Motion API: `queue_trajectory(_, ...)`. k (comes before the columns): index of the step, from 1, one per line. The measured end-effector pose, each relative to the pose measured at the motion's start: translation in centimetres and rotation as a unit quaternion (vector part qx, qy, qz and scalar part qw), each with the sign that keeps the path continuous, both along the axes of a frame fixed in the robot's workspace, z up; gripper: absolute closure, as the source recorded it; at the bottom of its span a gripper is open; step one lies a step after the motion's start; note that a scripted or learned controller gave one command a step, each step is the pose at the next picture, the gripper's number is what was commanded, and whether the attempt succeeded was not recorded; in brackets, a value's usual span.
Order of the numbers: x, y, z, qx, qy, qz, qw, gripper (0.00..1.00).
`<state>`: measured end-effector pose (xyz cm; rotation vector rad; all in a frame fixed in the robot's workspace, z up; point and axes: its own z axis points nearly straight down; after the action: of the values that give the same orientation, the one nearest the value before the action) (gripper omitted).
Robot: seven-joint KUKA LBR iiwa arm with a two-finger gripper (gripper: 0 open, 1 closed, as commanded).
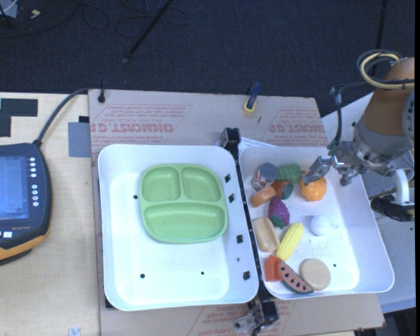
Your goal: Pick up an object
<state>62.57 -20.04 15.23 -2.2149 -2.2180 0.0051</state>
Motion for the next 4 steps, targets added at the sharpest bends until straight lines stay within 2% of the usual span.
queue_trajectory(1, -0.3, 0.5, -4.4, -0.0004, 0.0, 0.0, 1.0, 0.0)
queue_trajectory(2, -0.3, 0.8, -6.6, -0.0007, -0.001, 0.002, 1.0, 0.0)
queue_trajectory(3, -0.2, 0.7, -5.3, -0.0008, -0.002, 0.003, 1.0, 1.0)
queue_trajectory(4, 0.1, 0.1, -0.9, -0.0016, -0.004, 0.0, 1.0, 1.0)
